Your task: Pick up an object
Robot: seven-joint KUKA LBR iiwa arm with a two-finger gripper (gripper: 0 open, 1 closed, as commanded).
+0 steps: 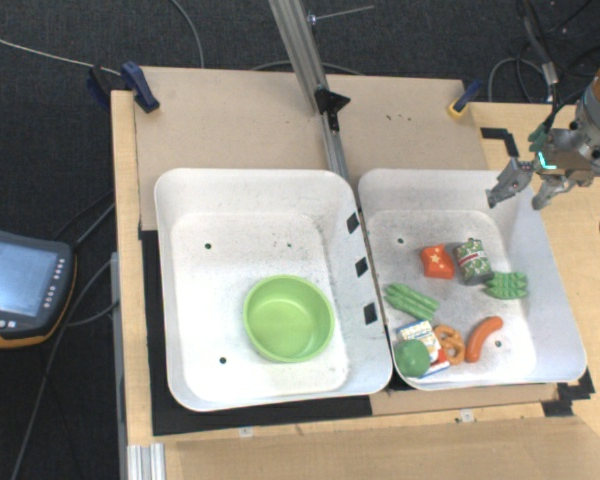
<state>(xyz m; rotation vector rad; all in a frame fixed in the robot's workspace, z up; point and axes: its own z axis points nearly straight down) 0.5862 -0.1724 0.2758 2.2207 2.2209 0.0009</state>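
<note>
Camera view looks down on a wooden bench (280, 118) on dark carpet, bearing 2 white bins. The left bin (180, 208) holds a green bowl (288, 317). The right bin (420, 193) holds a red block (438, 261), a small can (472, 260), green toys (507, 286), a green pod (412, 299), a pretzel (448, 343) and a sausage (483, 335). The gripper (525, 186), fingers spread open and holding nothing, hangs over the right bin's upper right corner, well apart from the objects below-left.

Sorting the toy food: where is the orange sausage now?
The orange sausage lies in the right bin, near its front edge, right of the pretzel, below the green leafy toy.
</note>
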